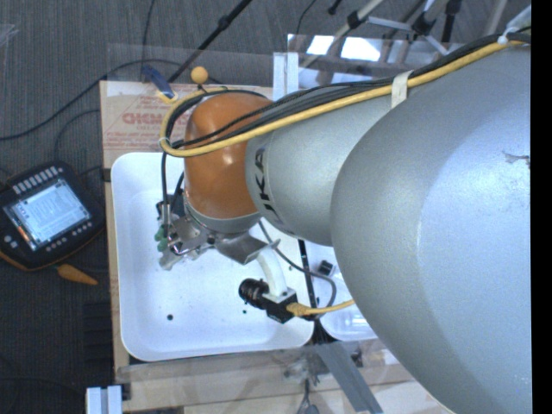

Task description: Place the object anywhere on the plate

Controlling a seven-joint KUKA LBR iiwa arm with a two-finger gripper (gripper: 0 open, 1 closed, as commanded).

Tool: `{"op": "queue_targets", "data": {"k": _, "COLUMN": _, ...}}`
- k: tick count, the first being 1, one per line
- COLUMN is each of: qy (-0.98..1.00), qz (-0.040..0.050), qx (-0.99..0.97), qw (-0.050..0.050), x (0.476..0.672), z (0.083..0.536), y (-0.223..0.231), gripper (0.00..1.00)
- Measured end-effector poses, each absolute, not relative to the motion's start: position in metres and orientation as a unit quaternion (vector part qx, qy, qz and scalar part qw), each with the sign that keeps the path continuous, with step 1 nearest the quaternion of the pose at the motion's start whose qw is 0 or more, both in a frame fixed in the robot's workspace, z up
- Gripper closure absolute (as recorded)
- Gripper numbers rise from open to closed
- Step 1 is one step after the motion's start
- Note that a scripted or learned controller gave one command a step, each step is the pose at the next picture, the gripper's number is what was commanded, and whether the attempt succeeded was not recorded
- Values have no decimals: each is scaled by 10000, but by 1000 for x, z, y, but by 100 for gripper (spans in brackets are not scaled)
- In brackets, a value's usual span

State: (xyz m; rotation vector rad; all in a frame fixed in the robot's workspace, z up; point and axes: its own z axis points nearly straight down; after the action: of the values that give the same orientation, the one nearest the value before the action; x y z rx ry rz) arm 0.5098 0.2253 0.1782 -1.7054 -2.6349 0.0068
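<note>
My gripper [170,247] hangs low over the left part of the left white bin [142,317], below the orange band [216,166] of the wrist. A small green bit [159,232] shows right against the gripper's left side; I cannot tell whether it is held or what it is. The arm's grey bulk hides the middle and right of the bench, including anything lying under it.
A black camera-like unit with a yellow cable [263,298] sticks out beneath the wrist over the bin. A cardboard sheet [134,123] lies behind the bin. On the floor at the left sits a pendant with a screen [45,214]. A few dark specks [170,318] dot the bin floor.
</note>
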Motion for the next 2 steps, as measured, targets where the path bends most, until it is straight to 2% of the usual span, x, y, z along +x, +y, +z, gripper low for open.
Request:
{"op": "queue_targets", "data": {"k": 1, "qy": -8524, "qz": 11, "qx": -5228, "qw": -1, "x": 535, "z": 271, "y": 224, "gripper": 100}}
{"op": "queue_targets", "data": {"k": 2, "qy": -7874, "qz": 25, "qx": -6164, "qw": -6, "x": 639, "z": 263, "y": 221, "gripper": 100}}
